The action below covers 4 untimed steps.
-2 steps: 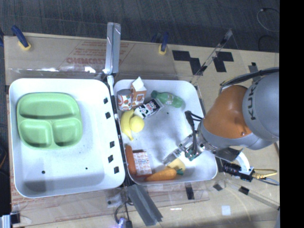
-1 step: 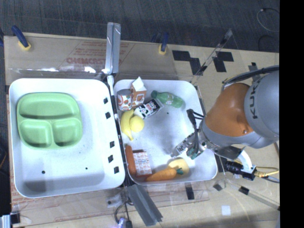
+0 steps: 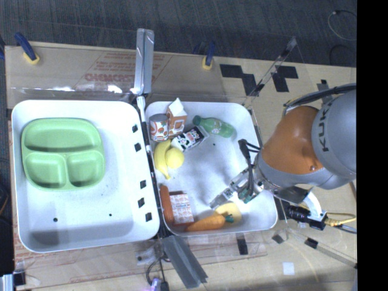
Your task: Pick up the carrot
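Right white plastic bin: I see the tapered orange carrot against its near wall, just below my gripper, whose fingers stand apart, grasping nothing.

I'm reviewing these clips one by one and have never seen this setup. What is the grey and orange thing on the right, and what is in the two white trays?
That is a grey robot arm with an orange band, seen from one camera fixed above the bench. Its gripper hangs low over the right shallow white bin, just above the orange carrot, its target. That bin also holds a yellow banana, a green bottle, small cartons and a yellow lemon-like piece. The left white bin holds a green compartment tray. Nothing visibly sits between the fingers.
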Each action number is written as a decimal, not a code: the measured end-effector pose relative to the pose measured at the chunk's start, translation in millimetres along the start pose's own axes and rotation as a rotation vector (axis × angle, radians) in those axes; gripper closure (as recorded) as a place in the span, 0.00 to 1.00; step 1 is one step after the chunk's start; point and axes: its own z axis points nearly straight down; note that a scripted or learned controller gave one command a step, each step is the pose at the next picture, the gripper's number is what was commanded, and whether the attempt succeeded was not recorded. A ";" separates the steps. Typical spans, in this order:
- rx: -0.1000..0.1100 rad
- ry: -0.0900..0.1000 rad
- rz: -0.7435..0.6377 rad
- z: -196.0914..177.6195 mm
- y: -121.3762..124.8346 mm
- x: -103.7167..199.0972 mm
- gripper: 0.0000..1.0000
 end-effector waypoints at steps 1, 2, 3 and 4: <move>-0.004 -0.006 -0.334 7.7 4.4 2.2 0.00; -0.004 -0.007 -0.334 7.6 4.2 2.1 0.00; -0.008 -0.025 -0.650 4.6 21.9 19.5 0.00; -0.011 -0.032 -0.888 3.2 6.2 -7.0 0.00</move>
